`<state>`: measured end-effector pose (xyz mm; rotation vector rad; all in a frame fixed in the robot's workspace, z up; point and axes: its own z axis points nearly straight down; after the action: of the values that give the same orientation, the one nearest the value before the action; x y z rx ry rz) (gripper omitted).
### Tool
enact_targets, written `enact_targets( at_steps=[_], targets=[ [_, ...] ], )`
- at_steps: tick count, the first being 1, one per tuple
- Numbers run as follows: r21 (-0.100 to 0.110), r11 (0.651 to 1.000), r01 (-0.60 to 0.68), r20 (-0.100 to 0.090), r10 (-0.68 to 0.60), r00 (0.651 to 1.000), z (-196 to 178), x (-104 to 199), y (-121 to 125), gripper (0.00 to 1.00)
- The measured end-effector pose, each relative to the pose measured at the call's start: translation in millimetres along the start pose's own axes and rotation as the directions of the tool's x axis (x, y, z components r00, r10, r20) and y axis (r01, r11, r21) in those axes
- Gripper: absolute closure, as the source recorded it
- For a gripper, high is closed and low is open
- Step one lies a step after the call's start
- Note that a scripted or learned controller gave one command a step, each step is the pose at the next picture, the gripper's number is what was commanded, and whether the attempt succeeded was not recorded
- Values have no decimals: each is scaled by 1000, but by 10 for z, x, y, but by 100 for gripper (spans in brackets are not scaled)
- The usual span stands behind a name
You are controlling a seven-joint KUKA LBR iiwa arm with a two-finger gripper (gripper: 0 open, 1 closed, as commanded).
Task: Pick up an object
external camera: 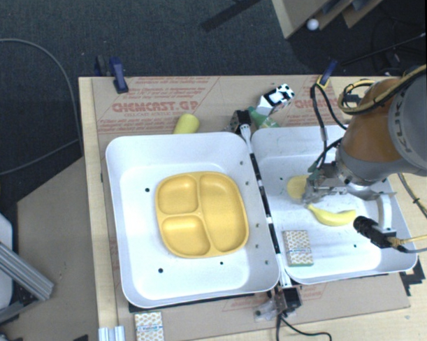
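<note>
Claw [318, 190] fingers lost against arm [380, 136]; arm cut by right edge. Yellow object [296, 187] partly hidden beneath claw.

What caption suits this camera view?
Arm's tool low in the right bin beside a banana; yellow divided plate in the left bin.
</note>
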<state>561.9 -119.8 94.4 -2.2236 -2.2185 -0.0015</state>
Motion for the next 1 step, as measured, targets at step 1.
enact_targets(
  at_steps=[1],
  targets=[
    [0,1000,0,0,0,1000,2,0,-1,0]
  ],
)
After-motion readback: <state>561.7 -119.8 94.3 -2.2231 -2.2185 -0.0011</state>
